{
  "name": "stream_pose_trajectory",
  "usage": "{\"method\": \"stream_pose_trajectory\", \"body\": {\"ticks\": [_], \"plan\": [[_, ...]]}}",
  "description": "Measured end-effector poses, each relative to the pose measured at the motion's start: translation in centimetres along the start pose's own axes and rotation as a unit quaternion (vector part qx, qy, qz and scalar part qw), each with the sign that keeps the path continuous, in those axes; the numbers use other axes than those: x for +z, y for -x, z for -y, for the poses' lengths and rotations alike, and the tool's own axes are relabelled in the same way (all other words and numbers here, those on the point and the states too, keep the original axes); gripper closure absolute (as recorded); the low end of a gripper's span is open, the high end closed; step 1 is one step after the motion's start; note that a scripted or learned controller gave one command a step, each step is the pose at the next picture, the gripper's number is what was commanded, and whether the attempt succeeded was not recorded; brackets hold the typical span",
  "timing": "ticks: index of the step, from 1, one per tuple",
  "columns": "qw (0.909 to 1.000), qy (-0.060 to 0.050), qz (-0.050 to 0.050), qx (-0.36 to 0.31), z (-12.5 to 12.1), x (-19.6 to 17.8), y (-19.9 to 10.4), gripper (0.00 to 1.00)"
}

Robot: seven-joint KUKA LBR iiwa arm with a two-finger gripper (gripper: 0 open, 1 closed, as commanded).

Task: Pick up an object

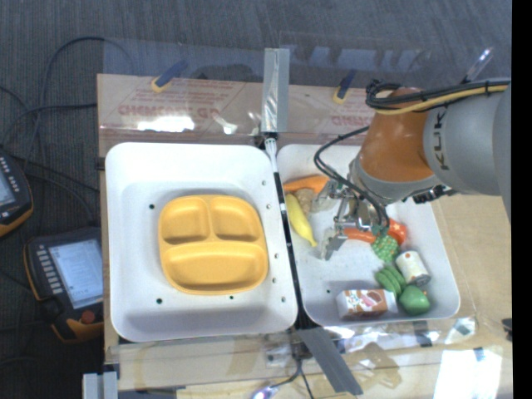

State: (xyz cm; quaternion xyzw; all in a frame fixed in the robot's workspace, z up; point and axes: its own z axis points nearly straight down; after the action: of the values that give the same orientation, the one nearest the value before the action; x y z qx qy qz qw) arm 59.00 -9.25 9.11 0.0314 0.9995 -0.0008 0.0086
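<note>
Because the loose items crowd the right bin [316,302], the gripper [339,233] hangs low there, just beside the banana [299,220]. Fingers look parted, nothing between them. Yellow tray [214,243] sits alone in the left bin [133,306].

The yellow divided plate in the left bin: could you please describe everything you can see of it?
The yellow divided plate is a rounded rectangle of what looks like smooth moulded plastic, orange-yellow all over. Raised ridges split it into three compartments: two smaller ones on the far side and one wide one on the near side. It lies flat and right side up, roughly in the middle of the left bin, resting on the bin's white floor. Nothing lies in it, and nothing else touches it.
</note>
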Motion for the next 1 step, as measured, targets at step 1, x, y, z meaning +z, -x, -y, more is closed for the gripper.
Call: {"method": "stream_pose_trajectory", "body": {"ticks": [1], "plan": [[0.8982,-0.006,-0.007,0.440,0.59,-2.05,1.84,0.00]]}}
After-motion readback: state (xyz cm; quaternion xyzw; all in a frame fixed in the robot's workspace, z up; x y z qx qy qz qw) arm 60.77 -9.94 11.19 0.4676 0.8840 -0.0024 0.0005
